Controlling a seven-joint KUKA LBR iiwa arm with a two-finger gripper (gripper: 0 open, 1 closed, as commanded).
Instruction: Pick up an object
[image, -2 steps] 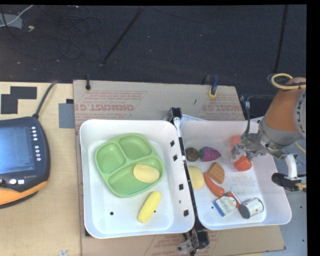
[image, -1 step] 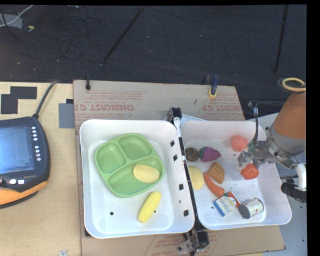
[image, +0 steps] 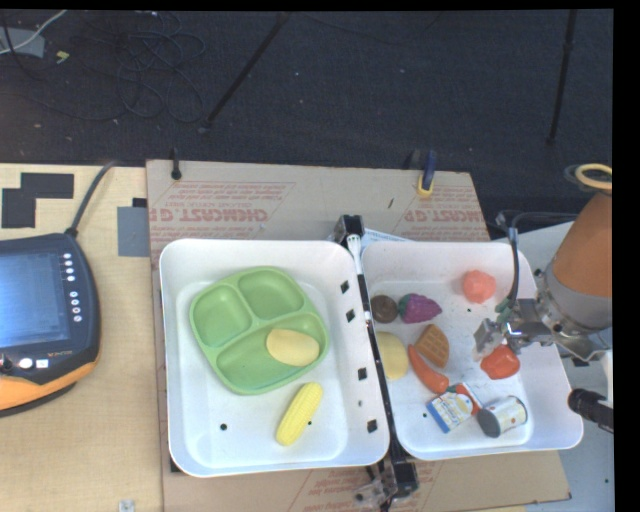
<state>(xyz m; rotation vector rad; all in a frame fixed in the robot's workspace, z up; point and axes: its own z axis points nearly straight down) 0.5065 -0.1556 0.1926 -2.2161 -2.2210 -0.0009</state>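
Two shallow white bins are seen side by side in the lower middle of the frame. In the left bin (image: 190, 420) a green divided plate (image: 258, 328) is laid, with a pale yellow oval piece (image: 293, 347) resting in its lower compartment, and a yellow corn cob (image: 299, 413) lies just below the plate. In the right bin (image: 545, 435) a brown round piece (image: 384, 308), a purple piece (image: 420, 307), a pink ball (image: 479, 286), a brown ridged piece (image: 433, 345), a carrot (image: 430, 376), a small printed carton (image: 452, 408) and a tin can (image: 502, 415) are scattered. The gripper (image: 497, 340) is positioned at the right of this bin, directly above a red-orange piece (image: 501, 363); whether that piece is gripped, or how far the gripper is parted, cannot be told. At the frame's left edge a teach pendant (image: 42, 315) is laid on the bench.
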